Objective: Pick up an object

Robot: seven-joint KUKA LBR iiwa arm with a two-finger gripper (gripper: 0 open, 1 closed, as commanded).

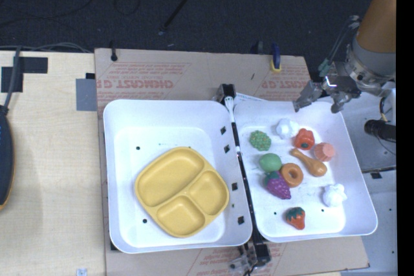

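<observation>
The gripper (321, 95), fingers apparently spread and empty, hovers upper right above the toy-filled right bin (362, 203); a well-separated piece suits best.

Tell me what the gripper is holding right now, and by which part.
Nothing: the gripper hangs open above the right bin's far edge, with nothing between its fingers.
</observation>
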